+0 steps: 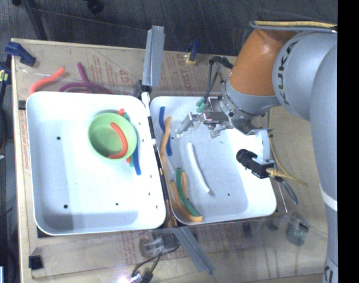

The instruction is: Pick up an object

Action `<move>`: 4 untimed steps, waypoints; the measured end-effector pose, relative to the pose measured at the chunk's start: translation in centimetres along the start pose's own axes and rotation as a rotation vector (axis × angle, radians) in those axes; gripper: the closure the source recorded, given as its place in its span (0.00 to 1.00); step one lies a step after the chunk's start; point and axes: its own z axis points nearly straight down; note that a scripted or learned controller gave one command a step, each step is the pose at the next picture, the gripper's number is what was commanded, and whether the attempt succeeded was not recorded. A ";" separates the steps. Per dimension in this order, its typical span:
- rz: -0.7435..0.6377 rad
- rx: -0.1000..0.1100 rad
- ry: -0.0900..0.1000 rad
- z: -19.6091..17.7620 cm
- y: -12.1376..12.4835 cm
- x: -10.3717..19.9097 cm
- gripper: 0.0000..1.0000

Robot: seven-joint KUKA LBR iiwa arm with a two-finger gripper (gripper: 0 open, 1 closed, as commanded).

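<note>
Two white bins sat on the counter; the gripper hung over the right bin, its fingers' state unclear.

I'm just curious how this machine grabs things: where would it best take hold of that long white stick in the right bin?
Probably at the white stick's middle, coming straight down, pincer closing across its narrow width. It lies flat with bare floor on both sides there.
</note>
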 end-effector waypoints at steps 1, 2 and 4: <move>-0.061 -0.009 -0.016 14.0 1.6 -0.5 0.00; 0.041 -0.004 -0.003 7.5 2.7 -8.7 0.00; -0.016 -0.004 -0.007 13.7 8.3 -0.4 0.00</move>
